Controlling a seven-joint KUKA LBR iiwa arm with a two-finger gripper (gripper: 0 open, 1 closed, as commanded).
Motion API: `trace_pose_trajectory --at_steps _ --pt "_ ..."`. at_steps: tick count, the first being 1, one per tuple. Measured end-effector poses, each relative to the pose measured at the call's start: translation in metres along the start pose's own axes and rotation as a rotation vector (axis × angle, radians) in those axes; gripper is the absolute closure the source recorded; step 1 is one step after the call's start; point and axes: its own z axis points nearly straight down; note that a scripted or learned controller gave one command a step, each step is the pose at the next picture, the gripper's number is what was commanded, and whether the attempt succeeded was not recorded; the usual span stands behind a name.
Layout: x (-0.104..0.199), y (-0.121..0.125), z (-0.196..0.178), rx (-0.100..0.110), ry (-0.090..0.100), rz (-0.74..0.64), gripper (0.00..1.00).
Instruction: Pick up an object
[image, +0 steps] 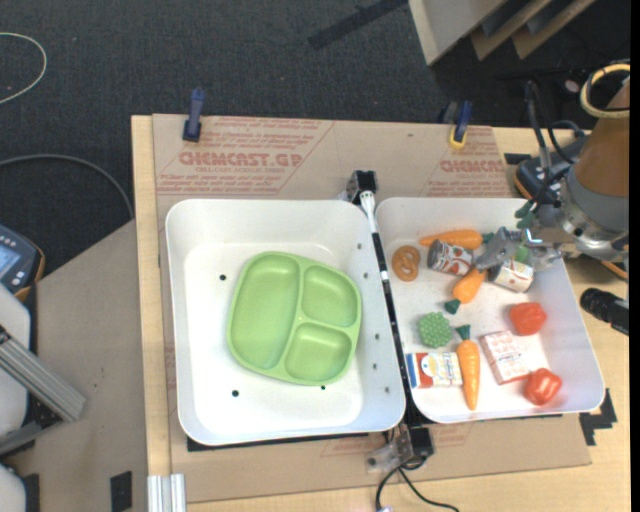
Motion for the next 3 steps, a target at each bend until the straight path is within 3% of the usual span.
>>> trace_pose_trajectory --at_steps 1,2,3 --pt "0.058 -0.023 0.126 0.008 0.004 -0.003 0.0" --pt "0.054 -0.021 0.109 -0.002 0.0 0.002 1.0" --pt "0.054 -0.021 0.11 -0.001 0.0 0.002 0.0"
